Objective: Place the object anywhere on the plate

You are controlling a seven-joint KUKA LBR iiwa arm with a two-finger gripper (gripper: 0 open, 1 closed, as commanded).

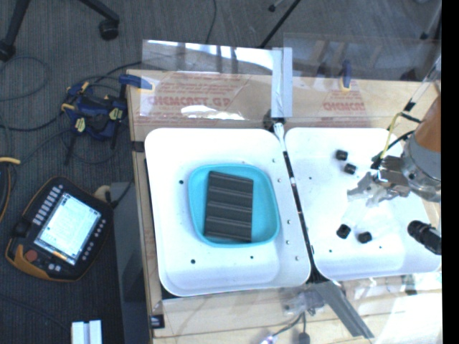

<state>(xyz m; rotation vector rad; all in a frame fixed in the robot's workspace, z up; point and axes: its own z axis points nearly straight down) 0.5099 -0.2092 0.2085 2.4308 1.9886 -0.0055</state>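
Since the dark ribbed block [229,206] already lies flat inside the blue plate [195,192], in the left bin [165,163], the task looks done as far as this view can show; what is left seems only for the arm to stay clear. The block sits near the plate's middle, inside its rim on every side, so it is not likely to slip off. Well apart from it, the gripper [374,190] hangs over the right bin [315,156], at that bin's right side; nothing shows between its fingers, but I cannot tell whether they are spread or closed. Four small black pieces [341,155] lie scattered around it in the right bin. Between the bins runs a raised double rim, and a clear wall stands along the far edge.
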